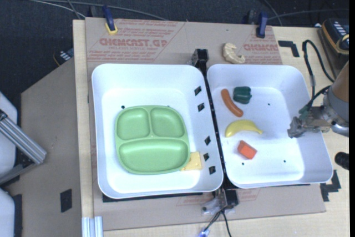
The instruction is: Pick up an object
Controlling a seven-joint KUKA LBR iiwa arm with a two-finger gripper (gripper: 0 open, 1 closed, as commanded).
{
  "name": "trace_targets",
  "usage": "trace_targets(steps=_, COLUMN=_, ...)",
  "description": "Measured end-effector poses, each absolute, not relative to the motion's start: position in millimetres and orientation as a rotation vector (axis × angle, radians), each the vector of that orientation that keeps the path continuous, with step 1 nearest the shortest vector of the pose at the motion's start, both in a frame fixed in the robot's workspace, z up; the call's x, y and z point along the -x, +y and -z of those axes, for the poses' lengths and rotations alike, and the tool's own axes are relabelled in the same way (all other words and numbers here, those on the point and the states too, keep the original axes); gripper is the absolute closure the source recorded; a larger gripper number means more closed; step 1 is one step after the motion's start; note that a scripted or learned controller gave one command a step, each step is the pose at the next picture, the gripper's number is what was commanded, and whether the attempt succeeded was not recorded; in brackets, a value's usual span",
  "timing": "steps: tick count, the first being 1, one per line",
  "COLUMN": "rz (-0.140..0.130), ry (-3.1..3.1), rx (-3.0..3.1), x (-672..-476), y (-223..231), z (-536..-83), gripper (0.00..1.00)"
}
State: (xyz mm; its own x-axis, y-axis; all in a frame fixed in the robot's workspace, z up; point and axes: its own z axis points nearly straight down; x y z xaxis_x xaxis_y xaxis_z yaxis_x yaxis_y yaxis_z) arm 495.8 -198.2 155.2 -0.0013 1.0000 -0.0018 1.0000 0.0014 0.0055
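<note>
The right bin [288,166] holds a dark green pepper [242,94], an orange-red sausage [231,102], a yellow banana [243,129] and a small orange-red piece [247,149]. My gripper [302,124] sits low at the right side of this bin, close to its right wall, well to the right of the banana. Nothing shows between its fingers. In the left bin [105,119] lies a green divided plate [152,139] with a pale yellow piece [193,162] at its lower right corner.
A beige object [233,53] lies on the cardboard behind the right bin. Blue clamps [110,19] [262,24] hold the board at the back. Black clips line the rim between the bins. Cables run at the far right.
</note>
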Motion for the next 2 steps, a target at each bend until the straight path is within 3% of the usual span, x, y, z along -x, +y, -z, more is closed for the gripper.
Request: trace_targets(steps=2, rz=-0.003, ry=2.220, rx=-2.217, x=-496.2, y=-205, z=-224, gripper=1.00)
